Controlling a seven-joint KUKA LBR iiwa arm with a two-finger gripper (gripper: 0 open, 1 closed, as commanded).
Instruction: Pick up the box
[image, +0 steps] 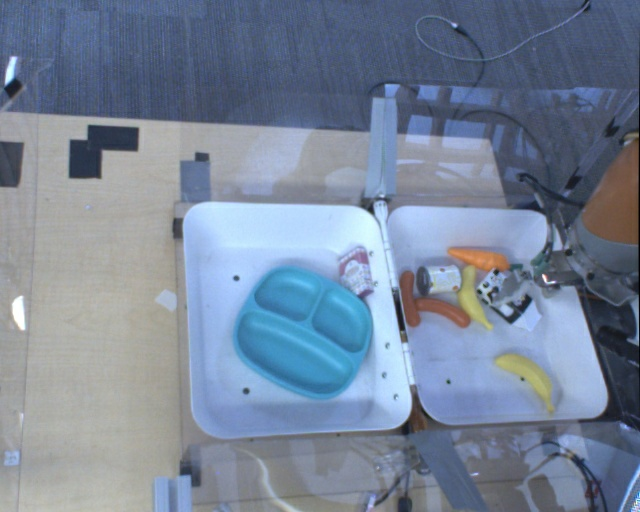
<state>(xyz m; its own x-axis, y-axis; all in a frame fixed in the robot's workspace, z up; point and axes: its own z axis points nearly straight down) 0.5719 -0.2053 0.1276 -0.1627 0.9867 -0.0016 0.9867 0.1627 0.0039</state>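
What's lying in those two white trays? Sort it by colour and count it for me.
Yellow: 2, banana and banana
Orange: 1, carrot
Red-orange: 2, sausage and sausage
Silver: 1, can
Black and white: 1, box
Blue: 1, divided plate
Red and white: 1, packet
Total: 9

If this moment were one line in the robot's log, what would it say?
task: pick up box | tool: low in right bin, at box | grasp: unconfirmed | left bin: blue tray
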